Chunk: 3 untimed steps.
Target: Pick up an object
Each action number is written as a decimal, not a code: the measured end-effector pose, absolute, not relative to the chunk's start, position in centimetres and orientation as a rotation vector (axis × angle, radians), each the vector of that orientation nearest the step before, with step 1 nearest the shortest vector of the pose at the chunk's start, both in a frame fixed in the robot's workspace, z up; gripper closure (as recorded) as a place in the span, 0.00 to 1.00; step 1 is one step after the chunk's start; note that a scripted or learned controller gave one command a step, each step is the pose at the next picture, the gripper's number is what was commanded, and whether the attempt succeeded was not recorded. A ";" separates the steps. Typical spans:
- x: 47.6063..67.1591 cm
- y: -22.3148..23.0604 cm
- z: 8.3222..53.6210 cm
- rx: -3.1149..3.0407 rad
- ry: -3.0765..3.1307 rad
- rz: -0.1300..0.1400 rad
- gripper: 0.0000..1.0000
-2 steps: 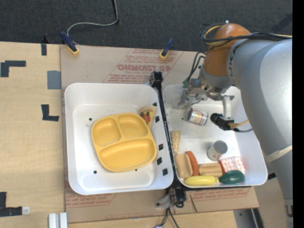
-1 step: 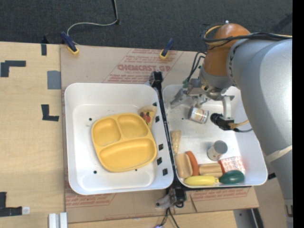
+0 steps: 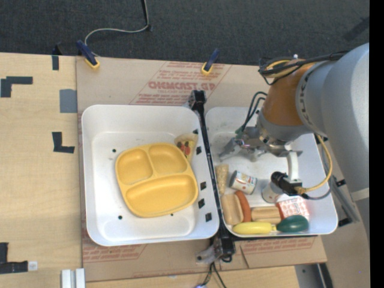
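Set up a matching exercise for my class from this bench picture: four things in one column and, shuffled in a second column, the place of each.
Things:
1. yellow divided plate
2. banana
3. small can
4. gripper

Places:
A. near front rim of right bin, beside a green item
B. middle of left bin
C. over back part of right bin
D. middle of right bin, on its side

Pairs: 1-B, 2-A, 3-D, 4-C

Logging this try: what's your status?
Gripper over right bin, jaws unreadable. Small can and toy food just below, ungrasped. Yellow plate in left bin.
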<state>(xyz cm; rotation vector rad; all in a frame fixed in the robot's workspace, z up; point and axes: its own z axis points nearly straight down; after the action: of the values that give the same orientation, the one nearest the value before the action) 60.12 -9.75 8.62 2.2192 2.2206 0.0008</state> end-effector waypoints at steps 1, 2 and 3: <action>62.4 -9.4 8.6 2.219 2.221 0.002 0.00; 62.4 -9.4 9.6 2.218 2.221 0.002 1.00; 62.4 -9.4 9.5 2.219 2.221 0.002 0.00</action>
<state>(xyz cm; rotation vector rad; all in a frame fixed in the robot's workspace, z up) 62.42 -9.41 9.54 2.2185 2.2211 0.0018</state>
